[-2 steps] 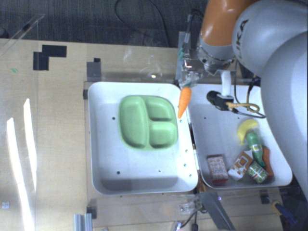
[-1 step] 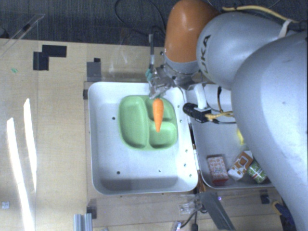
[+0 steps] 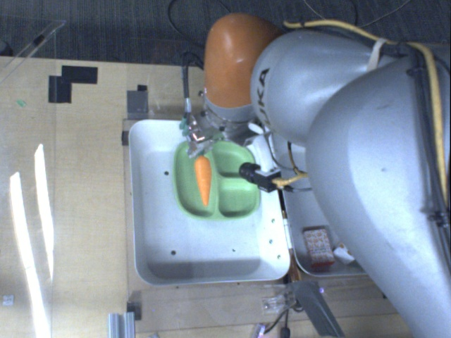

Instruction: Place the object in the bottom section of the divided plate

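Pale wood counter (image 3: 63,189), two white bins; left bin (image 3: 151,210) centre frame holds a green divided plate (image 3: 236,203). Carrot (image 3: 203,179) lies lengthwise in the plate's left-hand long section. Claw (image 3: 197,138) sits just above the carrot's top end, partly under the wrist; open or closed, cannot tell. Judgement: placement step near its end. Next: confirm which section counts as bottom, then lift straight up.
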`<state>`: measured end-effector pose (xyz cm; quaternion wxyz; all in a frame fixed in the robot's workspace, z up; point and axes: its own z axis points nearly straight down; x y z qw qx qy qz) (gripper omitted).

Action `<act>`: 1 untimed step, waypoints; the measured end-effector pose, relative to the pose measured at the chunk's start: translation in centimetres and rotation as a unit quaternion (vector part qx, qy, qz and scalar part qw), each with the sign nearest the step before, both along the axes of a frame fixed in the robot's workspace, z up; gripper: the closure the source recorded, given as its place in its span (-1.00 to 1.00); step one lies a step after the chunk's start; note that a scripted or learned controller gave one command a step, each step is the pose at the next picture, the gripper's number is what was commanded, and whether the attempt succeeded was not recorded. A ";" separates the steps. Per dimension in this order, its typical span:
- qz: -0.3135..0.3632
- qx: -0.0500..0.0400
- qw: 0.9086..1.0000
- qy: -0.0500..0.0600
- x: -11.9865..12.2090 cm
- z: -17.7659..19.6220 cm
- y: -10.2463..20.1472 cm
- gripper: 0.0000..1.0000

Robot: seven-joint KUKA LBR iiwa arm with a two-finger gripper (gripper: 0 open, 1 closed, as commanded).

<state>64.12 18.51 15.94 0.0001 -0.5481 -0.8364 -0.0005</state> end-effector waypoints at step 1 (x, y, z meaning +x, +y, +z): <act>0.000 0.000 1.000 0.000 0.0 0.0 0.0 -1.00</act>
